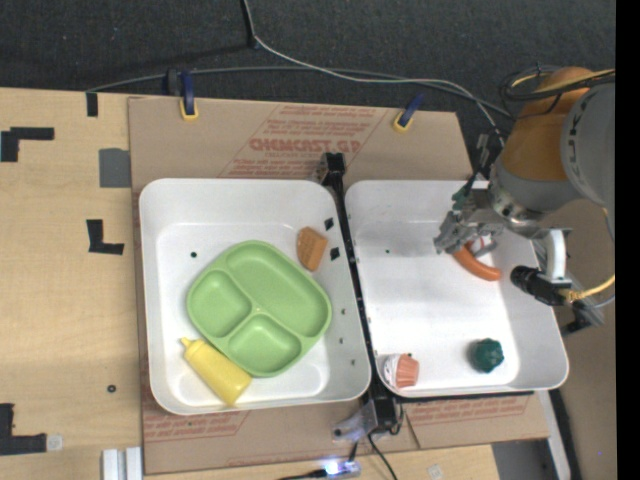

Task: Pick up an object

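An orange carrot-like piece (478,263) lies slantwise in the right bin's (430,298) upper right area.

The arm (570,138) runs off the right edge, hiding part of the orange object (480,265).

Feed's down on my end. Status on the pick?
Hand low in right bin, at orange carrot-like piece; grasp unconfirmed. Green lump and orange-white cup untouched. Nothing in the way.

Two bins (165,218); one plate (258,308); one bottle (215,370).
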You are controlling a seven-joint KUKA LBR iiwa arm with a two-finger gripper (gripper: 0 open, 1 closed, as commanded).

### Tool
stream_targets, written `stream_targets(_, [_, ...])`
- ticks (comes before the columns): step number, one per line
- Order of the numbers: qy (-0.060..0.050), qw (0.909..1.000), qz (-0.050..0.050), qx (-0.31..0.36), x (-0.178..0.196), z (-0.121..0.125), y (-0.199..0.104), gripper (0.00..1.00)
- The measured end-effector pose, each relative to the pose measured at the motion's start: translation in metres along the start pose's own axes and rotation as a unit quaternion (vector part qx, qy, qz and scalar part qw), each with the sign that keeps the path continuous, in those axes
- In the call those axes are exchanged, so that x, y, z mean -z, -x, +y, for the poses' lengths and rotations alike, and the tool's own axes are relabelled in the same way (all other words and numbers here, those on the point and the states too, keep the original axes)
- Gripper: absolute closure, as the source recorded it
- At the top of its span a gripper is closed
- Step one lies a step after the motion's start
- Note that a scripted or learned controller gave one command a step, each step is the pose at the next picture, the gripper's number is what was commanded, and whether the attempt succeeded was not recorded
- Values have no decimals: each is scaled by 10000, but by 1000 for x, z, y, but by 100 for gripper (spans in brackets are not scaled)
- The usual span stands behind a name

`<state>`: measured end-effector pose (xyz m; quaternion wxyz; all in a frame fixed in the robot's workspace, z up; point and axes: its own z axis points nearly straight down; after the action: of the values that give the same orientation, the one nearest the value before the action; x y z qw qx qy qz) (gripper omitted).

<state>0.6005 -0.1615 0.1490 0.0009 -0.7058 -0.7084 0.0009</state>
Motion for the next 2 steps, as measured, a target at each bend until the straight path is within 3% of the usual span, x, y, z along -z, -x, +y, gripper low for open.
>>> stream_targets(2, [34, 10000, -4, -4, 101, 5, 1, 100])
